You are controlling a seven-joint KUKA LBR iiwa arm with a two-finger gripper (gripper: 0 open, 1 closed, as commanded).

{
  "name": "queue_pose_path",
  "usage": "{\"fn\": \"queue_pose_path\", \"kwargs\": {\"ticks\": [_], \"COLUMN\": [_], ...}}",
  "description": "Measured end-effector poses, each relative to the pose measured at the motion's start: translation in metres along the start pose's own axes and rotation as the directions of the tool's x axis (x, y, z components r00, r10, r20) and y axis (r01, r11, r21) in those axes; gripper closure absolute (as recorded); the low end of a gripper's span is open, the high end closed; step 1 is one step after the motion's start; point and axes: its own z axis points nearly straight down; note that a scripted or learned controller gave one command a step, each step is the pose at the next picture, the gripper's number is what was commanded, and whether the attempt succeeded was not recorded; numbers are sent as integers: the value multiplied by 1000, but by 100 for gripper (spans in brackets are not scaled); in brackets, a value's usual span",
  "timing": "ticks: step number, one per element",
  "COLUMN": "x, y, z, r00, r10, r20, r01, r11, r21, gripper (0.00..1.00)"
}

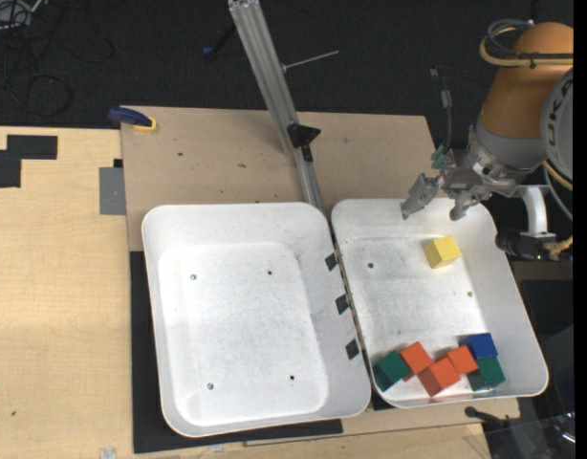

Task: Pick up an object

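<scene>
Small yellow block (443, 251) (cube-shaped, slightly tilted) below the open-fingered gripper (440, 202).

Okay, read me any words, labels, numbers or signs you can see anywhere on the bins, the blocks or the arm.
None can be read.
The small yellow cube, the orange, green and blue blocks, both shallow white plastic bins and the grey arm's orange band carry no visible text.
The claw shows no label either.
</scene>
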Motion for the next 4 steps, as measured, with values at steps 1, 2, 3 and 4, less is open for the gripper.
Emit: {"fn": "queue_pose_path", "kwargs": {"ticks": [1, 2, 3, 4], "x": [3, 8, 7, 3], "y": [1, 3, 3, 7], "z": [65, 128, 115, 71], "r00": [1000, 1000, 1000, 1000], "r10": [1, -2, 0, 3], "r20": [-1, 0, 0, 1], "r01": [-1, 2, 0, -3], "r11": [1000, 1000, 1000, 1000], "r21": [1, -4, -7, -11], "gripper": [0, 0, 100, 100]}}
